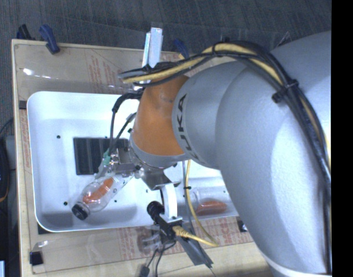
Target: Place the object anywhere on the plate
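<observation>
A clear plastic bottle (96, 195) with an orange filling and a black cap lies tilted on the floor of the left white bin (44, 126), cap toward the bin's front left corner. Just behind it lies a black ribbed rectangular plate (89, 154), flat on the bin floor. My gripper (115, 166) hangs at the plate's right front corner, right over the bottle's upper end. The orange band and the grey arm hide the plate's right side.
The arm covers most of the right bin. A reddish-orange oblong object (211, 207) lies in that bin near its front wall. Yellow and black cables (165, 218) hang by the bins' front edge. Blue clamps (48, 39) hold the bench's back left corner.
</observation>
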You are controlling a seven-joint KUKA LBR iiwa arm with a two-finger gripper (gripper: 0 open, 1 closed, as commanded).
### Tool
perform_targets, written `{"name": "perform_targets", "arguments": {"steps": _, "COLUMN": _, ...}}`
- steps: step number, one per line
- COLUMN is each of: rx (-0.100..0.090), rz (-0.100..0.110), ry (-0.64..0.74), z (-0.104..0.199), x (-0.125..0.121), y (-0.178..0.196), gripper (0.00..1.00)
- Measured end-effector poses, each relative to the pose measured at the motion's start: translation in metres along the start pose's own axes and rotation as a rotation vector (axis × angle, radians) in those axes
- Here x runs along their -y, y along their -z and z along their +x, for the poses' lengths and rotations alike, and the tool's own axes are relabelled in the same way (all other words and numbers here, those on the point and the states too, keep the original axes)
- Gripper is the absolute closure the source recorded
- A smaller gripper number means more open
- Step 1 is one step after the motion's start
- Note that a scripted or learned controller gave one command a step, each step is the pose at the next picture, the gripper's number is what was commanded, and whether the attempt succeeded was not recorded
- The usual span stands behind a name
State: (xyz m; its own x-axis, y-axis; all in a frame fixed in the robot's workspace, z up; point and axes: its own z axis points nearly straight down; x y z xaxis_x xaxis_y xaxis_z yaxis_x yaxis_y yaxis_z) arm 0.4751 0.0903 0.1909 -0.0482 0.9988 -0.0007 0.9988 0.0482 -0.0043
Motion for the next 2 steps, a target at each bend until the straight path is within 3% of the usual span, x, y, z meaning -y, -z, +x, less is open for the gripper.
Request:
{"name": "perform_targets", "arguments": {"steps": 1, "rx": 0.001, "rz": 0.006, "ry": 0.005, "z": 0.000, "x": 0.000, "y": 0.009, "gripper": 1.00}}
{"name": "perform_targets", "arguments": {"steps": 2, "rx": -0.001, "rz": 0.001, "ry": 0.029, "z": -0.105, "x": -0.068, "y": 0.000, "gripper": 1.00}}
